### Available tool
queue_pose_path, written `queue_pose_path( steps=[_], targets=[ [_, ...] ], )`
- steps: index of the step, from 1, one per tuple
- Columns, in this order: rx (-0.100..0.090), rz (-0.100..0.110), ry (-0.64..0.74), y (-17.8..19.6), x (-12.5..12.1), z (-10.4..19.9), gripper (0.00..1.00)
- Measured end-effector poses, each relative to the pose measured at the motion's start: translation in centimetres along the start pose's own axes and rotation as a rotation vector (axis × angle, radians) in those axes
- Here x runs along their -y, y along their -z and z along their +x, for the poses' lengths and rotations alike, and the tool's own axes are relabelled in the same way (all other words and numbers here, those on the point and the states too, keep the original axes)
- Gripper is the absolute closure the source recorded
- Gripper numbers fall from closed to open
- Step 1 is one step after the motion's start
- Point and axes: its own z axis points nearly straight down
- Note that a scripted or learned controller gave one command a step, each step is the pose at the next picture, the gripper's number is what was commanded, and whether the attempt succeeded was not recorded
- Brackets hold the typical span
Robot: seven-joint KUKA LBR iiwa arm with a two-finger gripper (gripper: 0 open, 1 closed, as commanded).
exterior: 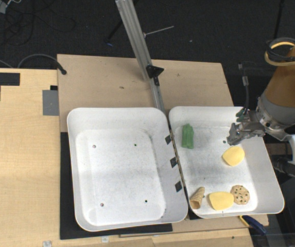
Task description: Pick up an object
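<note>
A light tan wooden bench top (106,81) occupied the centre. A pale laminate panel (18,153) lay at 9 o'clock. Dark floor with loose black cables (49,14) spanned 12 o'clock.

1. This is a robotics lab or test cell, not a home or shop.
2. A plywood bench (137,81) bears two shallow white bins (119,169) set side by side on a black mat.
3. A bare aluminium rail (137,45) slants up from the far edge of the bins.
4. Loose cables (29,6) lie on the dark floor at the far left.
5. A grey and orange industrial arm (281,94) reaches in from the right.
</note>
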Motion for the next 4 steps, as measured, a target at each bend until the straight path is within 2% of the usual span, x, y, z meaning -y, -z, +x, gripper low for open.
queue_pose_path(
  steps=[1,2,3,4],
  targets=[
    [-0.001,0.005,0.001,1.0,0.0,-0.1,1.00],
    [-0.004,0.006,0.004,1.8,-0.5,5.3,1.00],
    [-0.003,0.008,0.003,1.1,-1.4,9.9,1.00],
    [-0.004,0.008,0.004,1.7,-1.0,15.2,1.00]
  ],
)
